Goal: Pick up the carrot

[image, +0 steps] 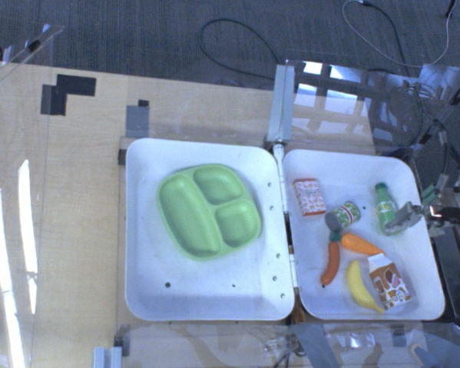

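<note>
A pale wood bench (59, 209) fills the left and middle, with black tape marks (66, 90) near its top-left corner. Behind it lies dark grey carpet (146, 21) (it has a fine ribbed texture), crossed by a looping black cable (238, 30). Bright light streaks (25, 207) reflect at far left.

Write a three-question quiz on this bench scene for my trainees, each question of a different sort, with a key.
1. True or false: the green divided plate lies in the same bin as the carrot.
2. Multiple choice: what lies directly beside the banana, toward the right rim of the right bin? A) green bottle B) small carton C) can
3. Fill in: the gripper sits at the right bin's ____ side.

Key
1. False: the plate is in the left bin, the carrot in the right one.
2. B
3. right, next to the green bottle.
</note>
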You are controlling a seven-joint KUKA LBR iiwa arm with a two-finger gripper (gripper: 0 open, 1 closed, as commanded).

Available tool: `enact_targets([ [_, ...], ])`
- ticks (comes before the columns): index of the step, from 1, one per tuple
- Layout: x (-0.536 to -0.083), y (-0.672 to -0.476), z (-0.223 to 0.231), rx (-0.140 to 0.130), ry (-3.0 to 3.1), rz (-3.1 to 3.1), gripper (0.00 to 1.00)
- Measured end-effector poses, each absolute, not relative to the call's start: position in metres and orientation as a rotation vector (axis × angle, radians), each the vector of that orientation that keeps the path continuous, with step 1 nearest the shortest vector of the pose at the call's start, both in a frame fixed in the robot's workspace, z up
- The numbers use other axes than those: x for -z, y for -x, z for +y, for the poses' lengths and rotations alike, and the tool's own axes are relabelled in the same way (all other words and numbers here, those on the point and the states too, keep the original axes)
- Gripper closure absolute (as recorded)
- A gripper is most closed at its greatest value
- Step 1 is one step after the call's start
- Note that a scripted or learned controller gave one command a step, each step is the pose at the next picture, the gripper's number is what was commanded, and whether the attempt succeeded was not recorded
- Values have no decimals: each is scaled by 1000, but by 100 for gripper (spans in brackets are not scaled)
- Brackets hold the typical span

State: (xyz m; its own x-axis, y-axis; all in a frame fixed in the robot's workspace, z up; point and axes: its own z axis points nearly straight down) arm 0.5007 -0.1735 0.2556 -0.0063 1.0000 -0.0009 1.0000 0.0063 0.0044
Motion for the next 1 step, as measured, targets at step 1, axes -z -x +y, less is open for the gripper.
enact_targets([
  [1, -89, -492, -145, -12, -2079, 2340, 0],
])
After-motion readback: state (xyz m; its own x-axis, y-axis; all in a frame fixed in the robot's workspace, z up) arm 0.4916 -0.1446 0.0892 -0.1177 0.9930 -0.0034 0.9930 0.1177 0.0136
